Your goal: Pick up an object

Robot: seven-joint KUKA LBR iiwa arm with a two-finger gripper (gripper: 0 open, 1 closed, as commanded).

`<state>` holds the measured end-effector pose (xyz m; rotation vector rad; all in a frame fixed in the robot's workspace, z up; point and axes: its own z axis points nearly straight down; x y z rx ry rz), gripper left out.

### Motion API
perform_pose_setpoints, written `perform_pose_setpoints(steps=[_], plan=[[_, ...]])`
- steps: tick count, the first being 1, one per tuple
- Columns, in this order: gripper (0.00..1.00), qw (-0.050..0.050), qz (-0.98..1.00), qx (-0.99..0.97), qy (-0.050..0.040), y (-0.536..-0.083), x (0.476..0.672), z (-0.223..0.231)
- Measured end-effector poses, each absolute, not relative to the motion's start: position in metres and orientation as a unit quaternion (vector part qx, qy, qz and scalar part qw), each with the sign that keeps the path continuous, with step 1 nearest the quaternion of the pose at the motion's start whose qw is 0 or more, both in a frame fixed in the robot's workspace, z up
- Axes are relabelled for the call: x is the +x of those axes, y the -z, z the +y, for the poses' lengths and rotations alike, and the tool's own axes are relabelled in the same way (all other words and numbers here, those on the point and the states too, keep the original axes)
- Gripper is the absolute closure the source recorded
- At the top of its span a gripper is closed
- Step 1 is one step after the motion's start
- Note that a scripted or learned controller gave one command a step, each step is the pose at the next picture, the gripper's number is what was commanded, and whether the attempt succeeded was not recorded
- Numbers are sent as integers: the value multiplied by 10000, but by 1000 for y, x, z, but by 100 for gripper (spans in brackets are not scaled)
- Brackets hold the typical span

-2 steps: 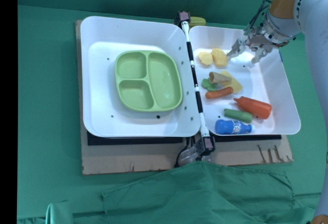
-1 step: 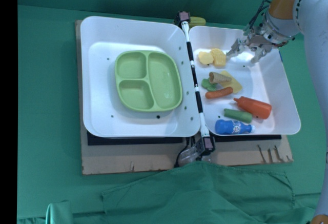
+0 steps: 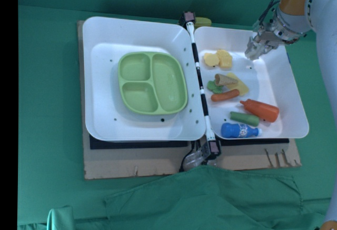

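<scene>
Green cloth covers the counter [image 3: 47, 92], with two shallow white bins side by side on a cardboard sheet. Left white bin [image 3: 100, 39] holds a light-green three-compartment plastic plate [image 3: 152, 82]. Right white bin [image 3: 287, 87] holds the loose items: pale yellow chunky toy pieces [image 3: 218, 59] near the top, a brown cone-shaped piece [image 3: 225, 79] lying on a yellow wedge, a small green piece beside it, an orange-red sausage-shaped toy [image 3: 225, 96], an orange bottle-shaped toy [image 3: 260, 110], a green cylinder-like toy [image 3: 244, 118] and a blue plastic bottle with white cap [image 3: 239, 130] at the near edge.

Grey arm comes in from the right; its end effector [image 3: 253, 53] hovers over the upper part of the right bin, just right of the yellow chunks and apart from them. Nothing visible between the fingers; cannot tell if they are spread or closed, too small and blurred.

Step, as I judge it: approach, no grasp yet. Next move calls for choosing a target, likely the yellow chunks nearest, shifting over it, then descending with fingers straddling it. Risk: pieces sit close together, so a neighbour may get nudged.
</scene>
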<state>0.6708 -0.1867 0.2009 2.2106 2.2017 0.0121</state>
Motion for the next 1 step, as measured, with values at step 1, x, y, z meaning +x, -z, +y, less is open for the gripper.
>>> perform_pose_setpoints(steps=[1], plan=[[100,63,7065,7077,-34,-267,670,-182]])
